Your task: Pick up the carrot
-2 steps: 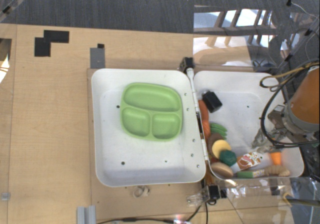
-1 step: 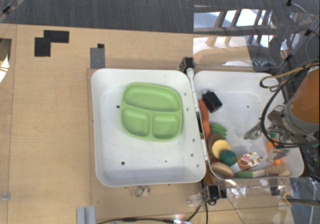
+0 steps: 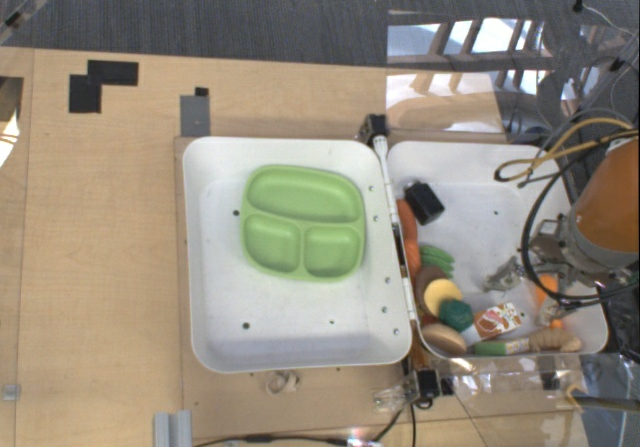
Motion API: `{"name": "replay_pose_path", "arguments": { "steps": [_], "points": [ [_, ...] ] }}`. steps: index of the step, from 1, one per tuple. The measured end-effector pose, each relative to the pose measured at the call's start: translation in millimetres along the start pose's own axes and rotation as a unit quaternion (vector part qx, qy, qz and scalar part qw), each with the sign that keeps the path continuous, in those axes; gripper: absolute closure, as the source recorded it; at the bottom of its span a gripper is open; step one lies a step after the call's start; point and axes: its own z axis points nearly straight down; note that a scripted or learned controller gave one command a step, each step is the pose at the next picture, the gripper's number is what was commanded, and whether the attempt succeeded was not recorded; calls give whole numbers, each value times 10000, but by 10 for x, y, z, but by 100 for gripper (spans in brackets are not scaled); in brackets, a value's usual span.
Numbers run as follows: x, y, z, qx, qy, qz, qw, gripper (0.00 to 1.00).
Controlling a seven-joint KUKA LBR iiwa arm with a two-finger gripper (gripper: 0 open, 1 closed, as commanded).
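The carrot (image 3: pixel 406 226) is a slim orange piece lying along the left wall of the right bin (image 3: pixel 470 175), just below a black block (image 3: pixel 424 201). My gripper (image 3: pixel 530 285) hangs low over the right part of that bin, under the grey wrist and orange band (image 3: pixel 608 203). It stands well to the right of the carrot, apart from it. A small orange bit (image 3: pixel 546 287) shows right beside the gripper; I cannot tell what it is.
Toy foods crowd the right bin's front left: a green piece (image 3: pixel 436 257), a yellow one (image 3: pixel 441 293), a dark green one (image 3: pixel 457 315), a tan one (image 3: pixel 446 339) and a printed packet (image 3: pixel 500 319). The left bin (image 3: pixel 215 335) holds a green divided plate (image 3: pixel 303 222). Cables loop at the right.
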Motion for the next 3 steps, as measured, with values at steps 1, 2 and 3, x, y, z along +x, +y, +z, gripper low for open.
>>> {"name": "replay_pose_path", "arguments": {
  "steps": [1, 2, 3],
  "points": [
    [-40, -42, -140, 71, -30, -15, 10000, 100],
    [-39, -39, -134, 64, -28, -14, 10000, 0],
    [-56, 31, -8, -39, -33, -1650, 9863, 0]
  ]
}}
